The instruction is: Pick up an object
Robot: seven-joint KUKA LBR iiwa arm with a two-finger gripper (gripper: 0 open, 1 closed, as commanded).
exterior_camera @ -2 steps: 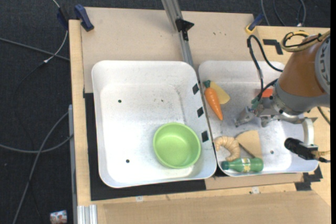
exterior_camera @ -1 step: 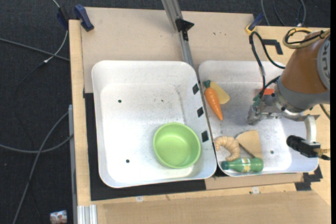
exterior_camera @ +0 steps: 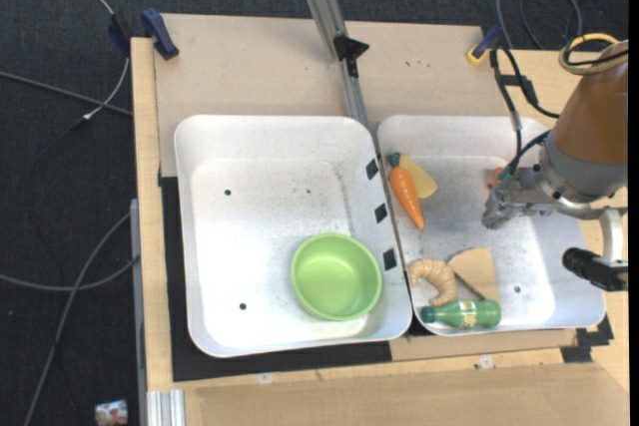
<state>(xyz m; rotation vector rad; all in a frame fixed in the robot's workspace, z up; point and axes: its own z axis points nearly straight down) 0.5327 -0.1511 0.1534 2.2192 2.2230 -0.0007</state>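
Carrot (exterior_camera: 407, 197) lies at right bin's (exterior_camera: 449, 128) left wall, well apart from gripper (exterior_camera: 496, 214) — approach step, nothing held. Jaw state: you cannot tell. Next, you need alignment over a chosen object.

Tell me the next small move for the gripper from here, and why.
Probably shift the gripper toward the view's left and line it up over the carrot. The gripper hangs over a bare patch of the right bin with nothing beneath it, and the carrot looks like the nearest object, lying apart from the croissant and green bottle clustered at the bin's near edge.
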